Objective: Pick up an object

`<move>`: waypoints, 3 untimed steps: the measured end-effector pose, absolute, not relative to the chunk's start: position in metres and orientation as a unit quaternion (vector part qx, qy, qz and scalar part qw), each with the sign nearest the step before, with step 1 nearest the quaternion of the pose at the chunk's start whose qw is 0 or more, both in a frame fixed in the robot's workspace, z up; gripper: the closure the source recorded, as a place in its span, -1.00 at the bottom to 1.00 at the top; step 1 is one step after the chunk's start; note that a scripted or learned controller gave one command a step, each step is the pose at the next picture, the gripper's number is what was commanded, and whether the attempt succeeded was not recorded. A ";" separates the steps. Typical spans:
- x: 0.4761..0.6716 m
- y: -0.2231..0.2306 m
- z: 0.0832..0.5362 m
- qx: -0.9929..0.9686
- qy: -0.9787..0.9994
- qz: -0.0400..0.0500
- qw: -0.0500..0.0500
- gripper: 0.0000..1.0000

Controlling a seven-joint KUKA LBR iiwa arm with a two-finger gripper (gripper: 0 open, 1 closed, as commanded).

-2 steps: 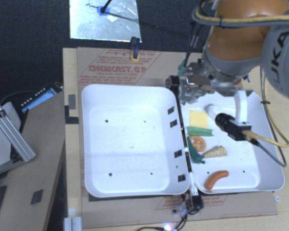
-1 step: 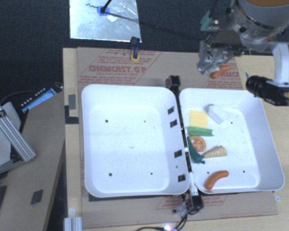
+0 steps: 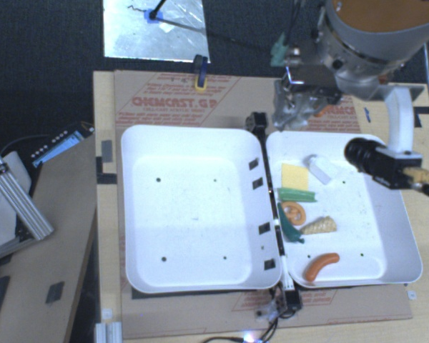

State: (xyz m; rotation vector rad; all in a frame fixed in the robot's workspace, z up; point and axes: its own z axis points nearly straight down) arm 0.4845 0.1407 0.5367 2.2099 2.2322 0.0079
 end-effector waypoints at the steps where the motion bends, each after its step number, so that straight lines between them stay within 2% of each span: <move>1: 0.486 0.205 0.469 0.703 0.711 -0.002 -0.002 1.00; 2: 0.486 0.236 0.539 0.704 0.710 0.005 0.001 1.00; 3: 0.527 0.121 0.535 0.711 0.703 0.000 0.002 1.00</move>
